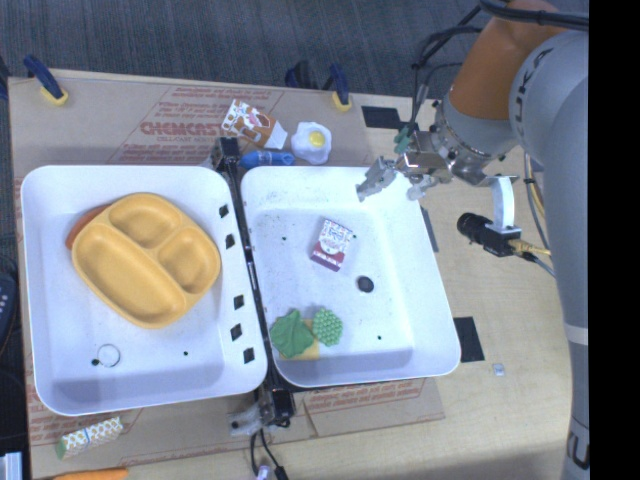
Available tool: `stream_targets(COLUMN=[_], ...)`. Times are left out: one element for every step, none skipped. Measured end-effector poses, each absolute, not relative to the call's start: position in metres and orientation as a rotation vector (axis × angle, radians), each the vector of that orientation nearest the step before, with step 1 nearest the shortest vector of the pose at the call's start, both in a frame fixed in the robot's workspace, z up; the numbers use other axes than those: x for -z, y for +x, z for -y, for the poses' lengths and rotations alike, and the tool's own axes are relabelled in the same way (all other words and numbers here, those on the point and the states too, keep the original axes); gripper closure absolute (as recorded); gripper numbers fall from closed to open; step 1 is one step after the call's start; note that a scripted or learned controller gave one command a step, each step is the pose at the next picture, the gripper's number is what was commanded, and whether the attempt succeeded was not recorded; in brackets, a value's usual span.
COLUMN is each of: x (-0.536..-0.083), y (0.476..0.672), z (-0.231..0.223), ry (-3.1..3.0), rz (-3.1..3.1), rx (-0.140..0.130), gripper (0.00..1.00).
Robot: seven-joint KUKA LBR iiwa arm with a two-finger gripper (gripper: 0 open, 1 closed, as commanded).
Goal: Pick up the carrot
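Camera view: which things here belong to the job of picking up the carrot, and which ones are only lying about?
For the job:
gripper, over the right bin at its far rim
orange thing mostly hidden under the yellow plate, possibly the carrot

Lying about:
yellow plate
red-and-white packet
green leafy toys
fried-egg toy, beyond that bin
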State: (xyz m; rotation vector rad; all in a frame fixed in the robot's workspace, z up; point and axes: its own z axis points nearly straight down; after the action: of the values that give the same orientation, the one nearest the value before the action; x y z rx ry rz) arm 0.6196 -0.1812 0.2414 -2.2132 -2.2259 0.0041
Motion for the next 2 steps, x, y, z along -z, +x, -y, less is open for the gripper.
stream_targets(x=[-0.203, -0.191], y=[0.582, 0.535], z=[0.125, 0.069], ry=[-1.89, -1.99], rz=[2.503, 2.426], rx=[-0.004, -0.005], gripper=[0.0, 0.0])
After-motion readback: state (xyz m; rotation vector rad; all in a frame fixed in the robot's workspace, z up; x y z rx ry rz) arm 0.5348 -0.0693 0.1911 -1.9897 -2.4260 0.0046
